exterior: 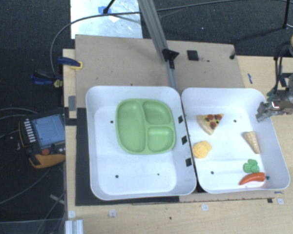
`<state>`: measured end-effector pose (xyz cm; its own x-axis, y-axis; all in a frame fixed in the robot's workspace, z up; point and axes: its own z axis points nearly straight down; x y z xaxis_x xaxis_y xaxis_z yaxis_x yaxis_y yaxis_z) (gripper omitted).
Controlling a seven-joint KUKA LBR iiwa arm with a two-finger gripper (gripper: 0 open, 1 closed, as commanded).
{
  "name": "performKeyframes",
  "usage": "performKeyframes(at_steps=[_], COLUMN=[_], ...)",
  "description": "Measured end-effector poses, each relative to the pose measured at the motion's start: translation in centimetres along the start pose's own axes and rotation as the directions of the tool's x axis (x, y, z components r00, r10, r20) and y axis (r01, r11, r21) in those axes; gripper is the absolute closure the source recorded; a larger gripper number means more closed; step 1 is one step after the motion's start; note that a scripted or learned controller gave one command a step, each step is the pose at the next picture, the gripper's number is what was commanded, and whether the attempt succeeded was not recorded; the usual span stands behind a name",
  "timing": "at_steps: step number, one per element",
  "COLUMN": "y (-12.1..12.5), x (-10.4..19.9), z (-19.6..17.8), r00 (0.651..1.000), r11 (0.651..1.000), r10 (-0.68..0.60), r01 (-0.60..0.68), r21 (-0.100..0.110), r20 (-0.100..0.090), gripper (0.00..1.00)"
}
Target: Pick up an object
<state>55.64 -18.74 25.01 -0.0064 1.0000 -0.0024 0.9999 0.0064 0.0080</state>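
Note:
The right bin point(219, 95) holds several toy foods. A pizza slice point(210, 122) lies near its back left and a yellow lumpy piece point(201, 149) rests by its left wall. On the right side is a pale cone-shaped wedge point(252, 142), with a green broccoli piece point(250, 166) and a red sausage point(252, 179) in the front right corner. My gripper point(269, 109) hangs over the bin's right rim near the back corner, apart from every object and above the wedge.
The left bin point(100, 145) carries a green divided plate point(145, 126). A grey pole point(154, 26) slants across the brown board behind the bins. Cables and a handheld pendant point(43, 135) lie on the floor at the left.

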Motion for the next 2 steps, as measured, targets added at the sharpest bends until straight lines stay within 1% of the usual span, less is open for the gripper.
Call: performKeyframes(at_steps=[1, 2], y=[0.9, 1.9], x=[5.5, 10.9], z=[1.3, 2.4], r00=[1.0, 1.0], r11=[1.0, 1.0], r10=[-0.004, -0.004], r01=[0.004, 0.004], r21=[0.006, 0.007], r20=[-0.004, -0.005], gripper=[1.0, 1.0])
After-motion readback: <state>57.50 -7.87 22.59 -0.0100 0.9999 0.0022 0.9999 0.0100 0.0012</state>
